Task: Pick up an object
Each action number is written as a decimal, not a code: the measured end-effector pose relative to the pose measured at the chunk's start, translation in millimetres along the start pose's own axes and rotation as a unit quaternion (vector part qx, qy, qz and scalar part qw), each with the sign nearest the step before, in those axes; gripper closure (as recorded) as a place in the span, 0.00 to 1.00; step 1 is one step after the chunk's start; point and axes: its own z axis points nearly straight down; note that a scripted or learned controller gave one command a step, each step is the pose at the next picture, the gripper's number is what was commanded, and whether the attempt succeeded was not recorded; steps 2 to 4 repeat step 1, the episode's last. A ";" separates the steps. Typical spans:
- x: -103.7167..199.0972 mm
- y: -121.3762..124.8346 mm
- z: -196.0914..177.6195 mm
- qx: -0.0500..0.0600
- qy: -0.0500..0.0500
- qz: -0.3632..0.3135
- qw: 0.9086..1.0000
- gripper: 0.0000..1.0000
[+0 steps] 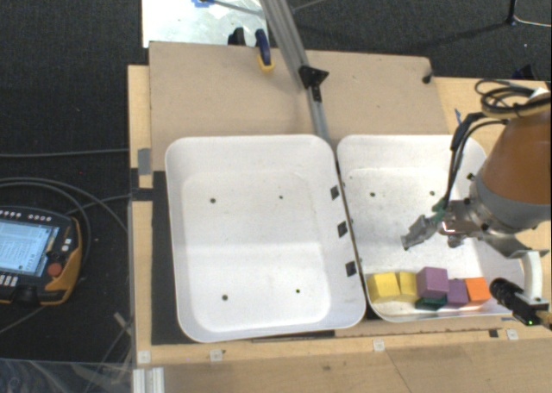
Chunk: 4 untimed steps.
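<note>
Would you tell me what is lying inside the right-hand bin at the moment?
Along the right bin's near edge lie a yellow block, a purple block, a dark green block and an orange block. The gripper hangs above them; the arm covers the bin's right part.

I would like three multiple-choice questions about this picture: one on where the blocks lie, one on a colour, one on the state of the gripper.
1. Where do the blocks lie?
A. in the left bin
B. along the near edge of the right bin
C. on the bench outside the bins

2. What colour is the block furthest right in the row?
A. orange
B. blue
C. white

3. Where is the gripper?
A. above the right bin, with nothing seen between its fingers
B. over the left bin
C. resting on the handheld screen

Answers: 1 B, the blocks sit at the right bin near wall; 2 A, the orange block ends the row; 3 A, the gripper is above the right bin's floor.
</note>
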 end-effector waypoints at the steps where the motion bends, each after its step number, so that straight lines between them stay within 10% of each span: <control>1: -1.0 1.7 -49.6 -0.003 0.000 -0.004 1.000 0.00; 4: -1.0 1.7 -49.6 -0.003 0.000 -0.004 1.000 0.00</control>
